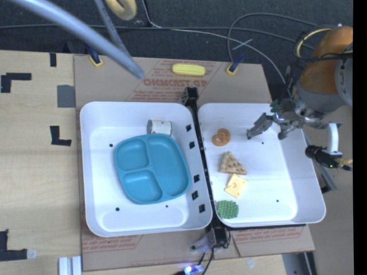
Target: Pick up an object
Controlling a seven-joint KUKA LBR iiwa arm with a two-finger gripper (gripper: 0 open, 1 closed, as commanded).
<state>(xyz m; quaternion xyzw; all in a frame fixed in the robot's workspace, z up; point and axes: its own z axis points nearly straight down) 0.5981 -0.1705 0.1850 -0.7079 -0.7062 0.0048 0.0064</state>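
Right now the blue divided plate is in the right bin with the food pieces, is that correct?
Not quite. The camera view shows the blue divided plate in the left bin; the food pieces, such as the pretzel, lie in the right bin.

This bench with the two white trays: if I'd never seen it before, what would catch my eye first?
Probably the blue divided plate, which takes up much of the left bin. Next, the row of small toy foods in the right bin: a pretzel, a pizza slice, a cheese piece and something green nearest the camera. The gripper hovers open over that bin's far right part, holding nothing.
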